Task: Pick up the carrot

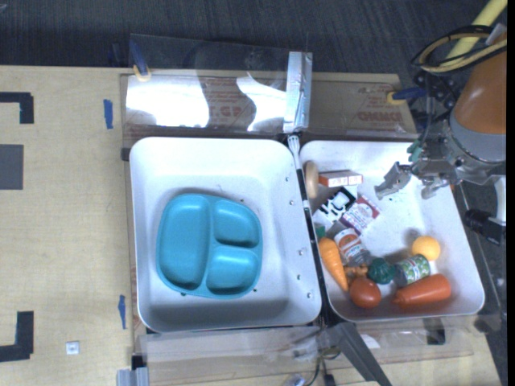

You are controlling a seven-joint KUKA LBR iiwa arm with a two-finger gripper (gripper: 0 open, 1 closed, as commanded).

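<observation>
Meanwhile, carrot (332,264) low by the right bin's left wall, well apart from the released hand (412,178).

Bold white characters, unreadable at this size, on a small black-and-white printed card (336,203) in the right white plastic bin (471,252). Reddish printed lettering, too blurred to make out, on the brown cardboard panel (354,107) behind the bins. Faint print on a small red-and-white food packet (360,214), not legible either.
</observation>
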